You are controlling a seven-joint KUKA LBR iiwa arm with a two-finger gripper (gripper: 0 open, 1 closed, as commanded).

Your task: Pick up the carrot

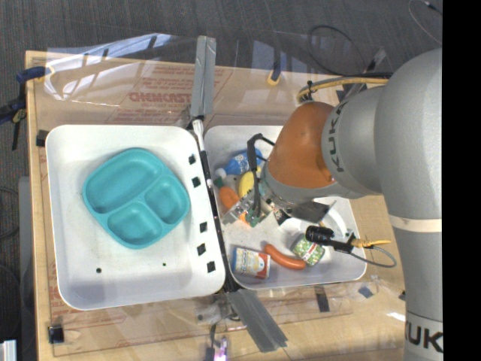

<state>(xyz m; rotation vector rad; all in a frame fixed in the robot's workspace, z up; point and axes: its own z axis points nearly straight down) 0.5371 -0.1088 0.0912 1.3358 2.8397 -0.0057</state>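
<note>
Carrot (227,198) first: we see a short orange stub in the right bin (353,265), close to its left wall and partly hidden by clutter.

Going from the largest thing down, the grey arm (406,149) sweeps in from the right and its orange band (299,147) hangs over the middle of that bin, wrist pointing down toward the left side. The left bin (68,277) holds just 1 teal divided plate (135,196), well apart from the action. The claw (252,207) sits low, just beside the carrot, tangled visually with small items; we cannot tell how far it is parted or whether it has anything.

Risks, as we judge them: a yellow item (246,184) and a blue one (239,162) crowd the carrot, so the claw could close on the wrong piece. A sausage (284,257) near the front is also orange-red and could be mistaken for it. A small can (249,262) and a green packet (310,250) lie near too. The bin wall may block a clean grip.
</note>
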